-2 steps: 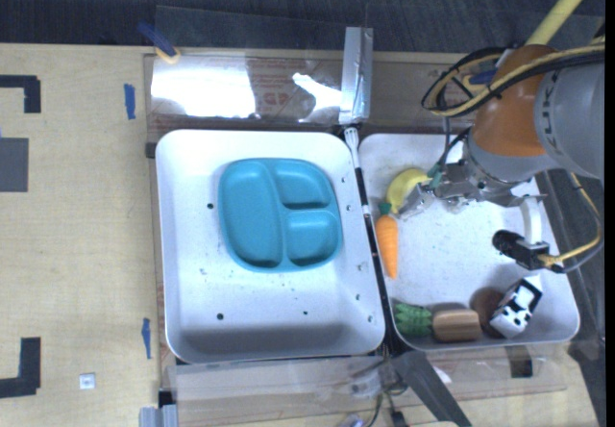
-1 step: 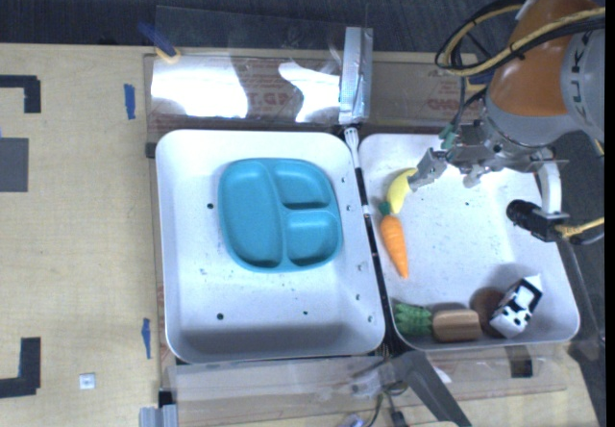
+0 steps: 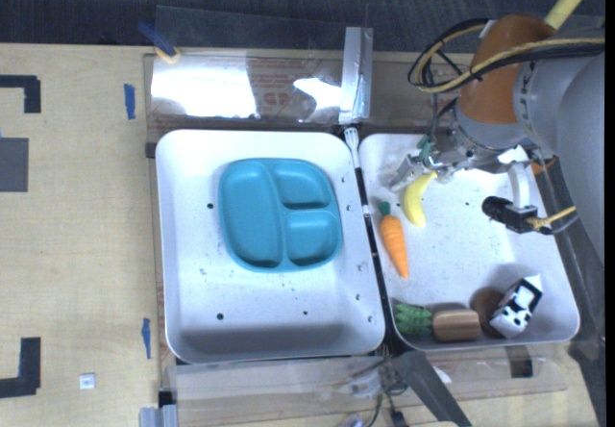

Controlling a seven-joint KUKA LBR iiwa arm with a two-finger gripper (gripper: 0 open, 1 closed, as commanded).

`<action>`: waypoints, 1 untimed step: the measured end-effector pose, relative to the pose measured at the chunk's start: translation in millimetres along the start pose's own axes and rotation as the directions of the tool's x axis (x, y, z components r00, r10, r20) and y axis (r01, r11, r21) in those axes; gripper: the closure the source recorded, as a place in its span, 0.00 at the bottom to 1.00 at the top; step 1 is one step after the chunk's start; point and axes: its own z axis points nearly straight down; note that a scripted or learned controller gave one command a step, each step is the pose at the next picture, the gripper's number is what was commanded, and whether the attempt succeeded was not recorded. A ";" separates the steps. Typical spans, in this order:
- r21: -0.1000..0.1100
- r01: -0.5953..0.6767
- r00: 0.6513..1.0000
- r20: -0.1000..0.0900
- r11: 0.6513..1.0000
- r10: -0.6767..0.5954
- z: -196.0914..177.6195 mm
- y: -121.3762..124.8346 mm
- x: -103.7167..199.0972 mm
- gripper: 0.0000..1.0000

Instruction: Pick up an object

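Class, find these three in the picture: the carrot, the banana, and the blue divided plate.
carrot (image 3: 395, 244): camera view, middle of its orange body.
banana (image 3: 415, 201): camera view, middle of the yellow curve.
blue divided plate (image 3: 252, 215): camera view, its large left compartment.

Bright, even overhead light; glare on the clear panel; slight softness.

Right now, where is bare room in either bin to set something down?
Left bin: the floor around the blue tray, widest along its near edge. Right bin: the middle, between carrot and cow toy. Crowded by the banana under the gripper.
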 end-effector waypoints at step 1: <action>0.003 -0.002 1.000 -0.001 1.000 0.002 -9.9 -0.6 -0.5 1.00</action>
